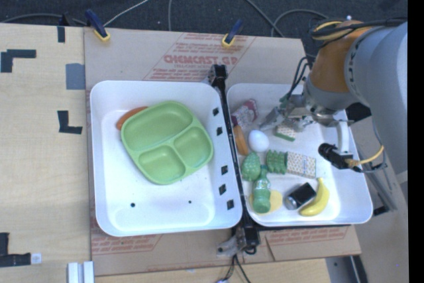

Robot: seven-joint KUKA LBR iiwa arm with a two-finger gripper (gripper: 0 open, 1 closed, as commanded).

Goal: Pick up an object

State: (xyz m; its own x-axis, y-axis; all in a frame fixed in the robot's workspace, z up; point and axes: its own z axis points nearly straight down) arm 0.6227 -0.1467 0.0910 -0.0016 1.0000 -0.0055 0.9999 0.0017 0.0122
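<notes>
Looming closest, the grey arm (pixel 371 76) reaches down so I can work the cluttered right bin (pixel 358 205). Left bin (pixel 99 162) keeps the green divided plate (pixel 167 141). Gripper (pixel 286 117) hovers above a small speckled packet (pixel 286 133); whether it's parted or grasping, I cannot tell. Banana (pixel 317 201) lies at the front corner.

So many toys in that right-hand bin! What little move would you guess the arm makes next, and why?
Probably a short drop straight down. The gripper hangs in the upper part of the right bin, just above a small green-and-white item, with the white egg to its left. Nothing is seen between its fingers, so it likely has to lower first.
</notes>
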